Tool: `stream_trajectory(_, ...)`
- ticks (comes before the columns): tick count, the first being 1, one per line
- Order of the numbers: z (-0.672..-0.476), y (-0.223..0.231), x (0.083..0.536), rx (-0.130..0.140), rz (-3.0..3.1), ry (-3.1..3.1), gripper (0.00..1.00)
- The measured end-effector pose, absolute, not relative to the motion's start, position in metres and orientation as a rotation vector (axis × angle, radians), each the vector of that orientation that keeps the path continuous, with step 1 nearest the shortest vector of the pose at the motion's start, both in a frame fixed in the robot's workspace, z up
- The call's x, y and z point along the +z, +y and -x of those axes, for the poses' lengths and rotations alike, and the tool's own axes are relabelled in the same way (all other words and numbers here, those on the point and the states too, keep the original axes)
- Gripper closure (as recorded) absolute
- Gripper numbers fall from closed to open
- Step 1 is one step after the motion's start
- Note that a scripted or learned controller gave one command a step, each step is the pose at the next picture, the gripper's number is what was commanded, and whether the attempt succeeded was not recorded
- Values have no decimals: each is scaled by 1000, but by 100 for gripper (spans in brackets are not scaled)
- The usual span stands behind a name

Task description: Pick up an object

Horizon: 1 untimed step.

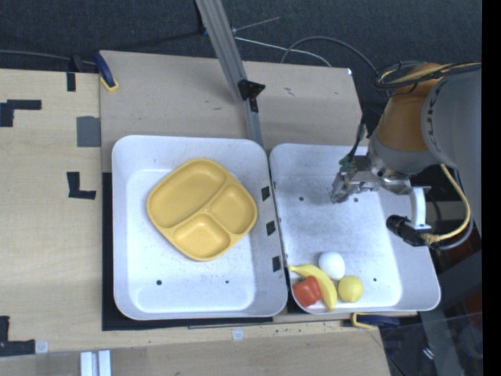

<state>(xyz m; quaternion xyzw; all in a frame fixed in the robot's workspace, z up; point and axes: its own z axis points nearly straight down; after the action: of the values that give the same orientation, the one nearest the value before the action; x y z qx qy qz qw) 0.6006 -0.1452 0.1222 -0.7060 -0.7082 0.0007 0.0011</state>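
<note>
The hand is hanging over the upper part of the right bin, at centre right of the frame, and nothing is showing between its fingers; whether they are spread or closed I cannot tell.

The wooden worktop is carrying both bins. The left bin is holding a yellow divided plate, which is sitting turned at a slant.

The small things are clustering in the right bin's lower corner, well below the hand. The banana is lying with its long axis running from upper left to lower right, curving downward. A white ball is sitting just above it, a yellow lemon just to its right, and a red piece just to its left.
</note>
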Motion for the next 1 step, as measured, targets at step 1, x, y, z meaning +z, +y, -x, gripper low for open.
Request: stream_trajectory(1,-601,-146,186,-4,2223,-2227,100)
